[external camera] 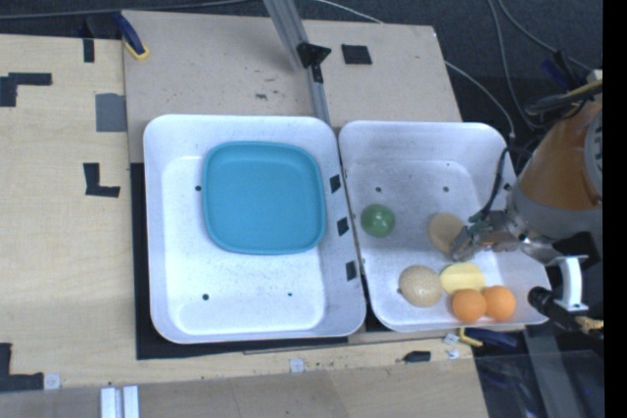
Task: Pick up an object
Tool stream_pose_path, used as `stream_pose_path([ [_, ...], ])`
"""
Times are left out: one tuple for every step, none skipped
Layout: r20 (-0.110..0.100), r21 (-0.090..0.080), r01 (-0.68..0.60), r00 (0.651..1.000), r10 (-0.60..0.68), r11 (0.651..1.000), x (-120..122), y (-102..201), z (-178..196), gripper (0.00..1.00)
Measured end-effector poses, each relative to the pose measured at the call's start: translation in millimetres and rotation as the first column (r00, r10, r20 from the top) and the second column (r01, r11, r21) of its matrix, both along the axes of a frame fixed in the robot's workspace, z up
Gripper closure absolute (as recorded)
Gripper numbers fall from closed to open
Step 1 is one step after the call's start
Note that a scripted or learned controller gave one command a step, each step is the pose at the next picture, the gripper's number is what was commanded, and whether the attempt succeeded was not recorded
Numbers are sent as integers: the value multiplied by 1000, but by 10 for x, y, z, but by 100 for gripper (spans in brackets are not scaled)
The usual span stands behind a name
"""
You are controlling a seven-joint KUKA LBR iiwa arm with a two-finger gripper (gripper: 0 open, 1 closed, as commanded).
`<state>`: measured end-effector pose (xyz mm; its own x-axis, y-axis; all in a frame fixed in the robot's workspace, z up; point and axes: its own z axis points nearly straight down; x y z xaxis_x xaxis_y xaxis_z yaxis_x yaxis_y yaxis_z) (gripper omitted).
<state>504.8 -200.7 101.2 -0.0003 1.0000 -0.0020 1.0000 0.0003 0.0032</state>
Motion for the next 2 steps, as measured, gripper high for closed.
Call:
stream_pose_path([
  [-1,1,0,1000,0,1000,73,-29,445,100],
  [-1,1,0,1000,0,1000,92,-92,883,100],
])
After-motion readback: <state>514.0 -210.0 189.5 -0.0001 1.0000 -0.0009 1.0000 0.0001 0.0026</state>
